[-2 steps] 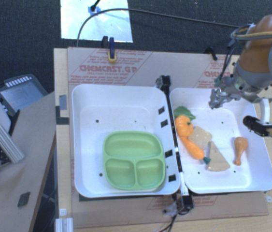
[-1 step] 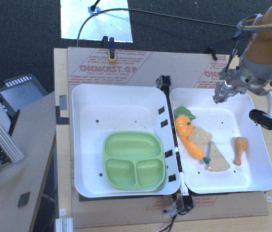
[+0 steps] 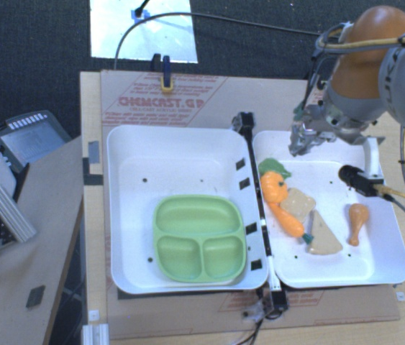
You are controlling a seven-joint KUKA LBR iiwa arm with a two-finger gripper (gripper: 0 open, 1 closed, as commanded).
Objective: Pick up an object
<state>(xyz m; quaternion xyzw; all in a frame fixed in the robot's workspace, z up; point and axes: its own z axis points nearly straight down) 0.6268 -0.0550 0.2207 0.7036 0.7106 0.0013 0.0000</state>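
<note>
Gripper over right bin, far edge; finger opening impossible to tell, nothing visibly held. Carrot at its 7 o'clock, near, long axis running 11 to 5.

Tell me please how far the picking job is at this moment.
Nothing looks picked yet. The grey two-finger gripper is above the back of the right white bin, with nothing between its fingers. The orange toy carrot, the beige wedge-shaped piece and the orange toy drumstick lie on the bin floor. Left: descend, grasp one, lift.
</note>
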